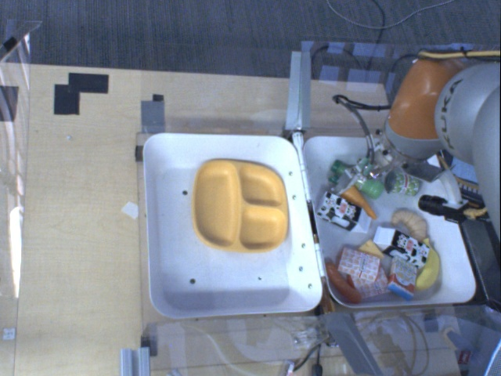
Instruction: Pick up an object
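The right bin (pixel 462 292) holds several toy foods. Among them are an orange carrot (pixel 361 201), a green bottle (pixel 396 183), a cow-patterned carton (pixel 337 209), a tan bread roll (pixel 412 222) and a second cow-patterned carton (pixel 408 247). Nearer the front lie a yellow banana (pixel 430 271) and a pink checkered box (pixel 359 265). My gripper (pixel 373 168) reaches down from the orange-banded wrist (pixel 415 100) into the back of this bin. It sits just above the carrot, beside the green bottle. The wrist and cables hide its tips.
The left bin (pixel 168 288) carries a yellow divided tray (pixel 239 204). A metal divider (pixel 297 92) runs between the bins at the back. A black part (pixel 442 207) juts over the right bin's right side. Wooden benchtop (pixel 70 225) lies to the left.
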Robot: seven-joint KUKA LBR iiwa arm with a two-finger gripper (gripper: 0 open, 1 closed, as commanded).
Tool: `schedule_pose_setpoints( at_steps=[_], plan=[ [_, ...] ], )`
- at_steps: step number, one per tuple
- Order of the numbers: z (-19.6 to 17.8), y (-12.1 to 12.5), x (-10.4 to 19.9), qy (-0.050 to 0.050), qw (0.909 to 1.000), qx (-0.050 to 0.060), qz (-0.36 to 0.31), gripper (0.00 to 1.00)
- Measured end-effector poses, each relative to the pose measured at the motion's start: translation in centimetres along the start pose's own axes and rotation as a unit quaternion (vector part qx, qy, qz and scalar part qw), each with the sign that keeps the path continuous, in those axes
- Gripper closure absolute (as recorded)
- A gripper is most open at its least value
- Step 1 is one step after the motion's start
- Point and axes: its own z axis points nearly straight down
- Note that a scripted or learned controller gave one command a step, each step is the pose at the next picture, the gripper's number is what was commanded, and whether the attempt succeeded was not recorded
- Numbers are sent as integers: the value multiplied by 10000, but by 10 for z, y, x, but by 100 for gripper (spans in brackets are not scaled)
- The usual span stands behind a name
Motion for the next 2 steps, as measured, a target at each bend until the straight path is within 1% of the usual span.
schedule_pose_setpoints(
  at_steps=[1, 2],
  plan=[
    [-12, 2, 0, -20, 10000, -29, -15, 100],
    [-25, 5, -1, -44, 10000, -66, -27, 100]
  ],
)
